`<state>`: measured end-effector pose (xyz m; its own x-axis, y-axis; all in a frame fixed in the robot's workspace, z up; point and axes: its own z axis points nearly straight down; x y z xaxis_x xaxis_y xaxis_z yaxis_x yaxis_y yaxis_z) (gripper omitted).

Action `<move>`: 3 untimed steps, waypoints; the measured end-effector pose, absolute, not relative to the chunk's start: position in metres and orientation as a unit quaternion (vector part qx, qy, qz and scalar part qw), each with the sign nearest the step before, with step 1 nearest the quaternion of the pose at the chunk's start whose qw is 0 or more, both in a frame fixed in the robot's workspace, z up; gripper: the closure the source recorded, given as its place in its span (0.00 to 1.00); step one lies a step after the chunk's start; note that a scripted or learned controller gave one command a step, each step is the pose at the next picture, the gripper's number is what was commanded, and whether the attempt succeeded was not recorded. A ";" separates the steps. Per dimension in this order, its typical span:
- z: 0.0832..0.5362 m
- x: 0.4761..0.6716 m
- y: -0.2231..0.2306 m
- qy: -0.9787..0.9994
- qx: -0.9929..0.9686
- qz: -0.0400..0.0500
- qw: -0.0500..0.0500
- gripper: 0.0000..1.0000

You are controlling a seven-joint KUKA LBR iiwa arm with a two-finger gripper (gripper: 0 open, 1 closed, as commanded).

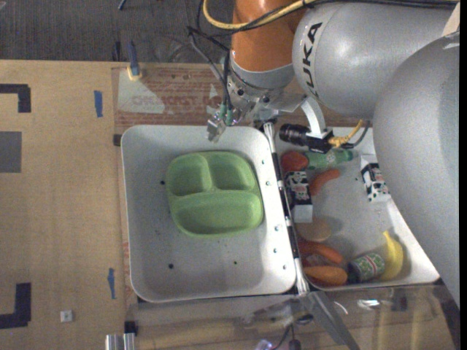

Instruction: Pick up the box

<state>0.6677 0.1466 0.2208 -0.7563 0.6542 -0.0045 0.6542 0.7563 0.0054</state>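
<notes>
Observed: the grey arm with its orange band (266, 20) enters from the right and ends in a two-finger gripper (217, 126) hanging at the 12 o'clock rim of the left shallow white bin (139, 217). The tool is small and partly blurred; whether it is spread or closed cannot be told, and nothing can be made out in its grasp.

Left bin contents: a green moulded plastic tray with three compartments (215, 194), lying flat near the bin's centre, at 6 o'clock from the gripper and apart from it.

Right shallow white bin (408, 257): crowded. The likeliest task item, a small white carton with black printed patches (300, 193), lies against the dividing wall at the bin's 9 o'clock side, probably pushed there by its neighbours. A second small white and black box-like piece (373, 181) sits toward 3 o'clock of it; which of the two is meant cannot be settled. Around them: a red rounded piece (295, 160) at 12 o'clock of the carton, a tan flat oval (314, 230) at 6 o'clock, orange carrot-shaped pieces (325, 265) beyond, a yellow banana (394, 254) and a green-labelled can (367, 265) toward 5 o'clock.

Assessment: the gripper stands over the wrong bin, well apart from either box, so the pick has not begun. The carton's seat against the wall leaves little room for a finger on that side; a grasp across its free edges appears safer.
</notes>
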 end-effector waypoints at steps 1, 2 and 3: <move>0.134 0.639 0.158 0.843 0.538 0.000 0.000 1.00; 0.189 0.667 0.079 0.723 0.691 0.000 0.001 1.00; 0.095 0.626 0.099 0.740 0.672 0.002 0.001 1.00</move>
<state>0.6256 0.0986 0.0951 -0.0966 0.9953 0.0004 0.9953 0.0966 0.0039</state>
